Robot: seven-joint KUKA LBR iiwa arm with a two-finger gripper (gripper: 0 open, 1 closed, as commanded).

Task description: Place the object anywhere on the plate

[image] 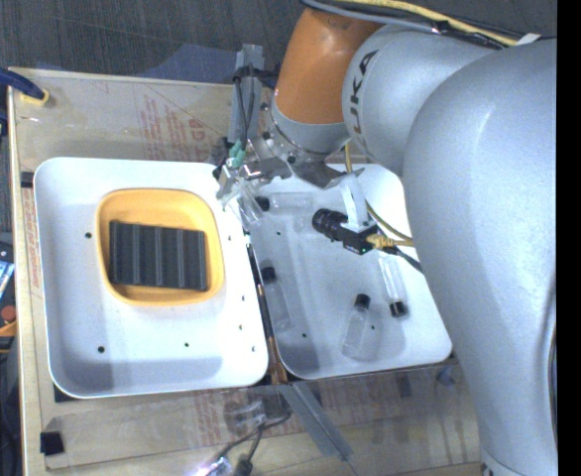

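Camera view shows you the hand (239,181) at the right bin's (424,350) far-left corner; I cannot tell its opening. The vials (358,327) near that bin's near edge, well apart from the plate (159,203), look light, slippery, perhaps fragile: grip one mid-body.

A yellow plate (158,254) with a dark ribbed centre lies flat in the left bin (62,355).
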